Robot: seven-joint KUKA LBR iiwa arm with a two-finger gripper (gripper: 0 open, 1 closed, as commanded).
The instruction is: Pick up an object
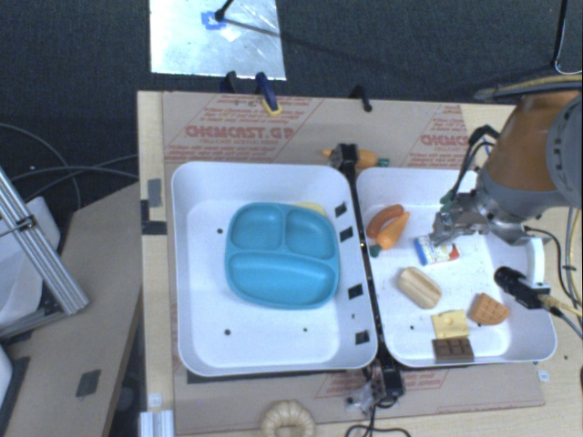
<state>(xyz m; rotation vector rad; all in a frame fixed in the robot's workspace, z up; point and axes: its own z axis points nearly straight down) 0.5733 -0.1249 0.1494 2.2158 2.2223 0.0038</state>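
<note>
The gripper (448, 228) hangs low over the right-hand shallow white bin (537, 335), directly above the small blue, white and red flat packet (435, 250). The packet lies just below and slightly left of the gripper tip in the camera view, touching or nearly touching it. Its long axis runs roughly left to right, tilted slightly upward toward the right.

Whether the gripper is apart or together cannot be told: dark wrist hardware and cables cover the tip. No object is seen clamped in it.

The packet's upper edge is partly hidden by the gripper. The orange-and-red hot-dog toy (388, 226) lies near, to the left. The tan bread-roll toy (419, 287) lies just below the packet.
</note>
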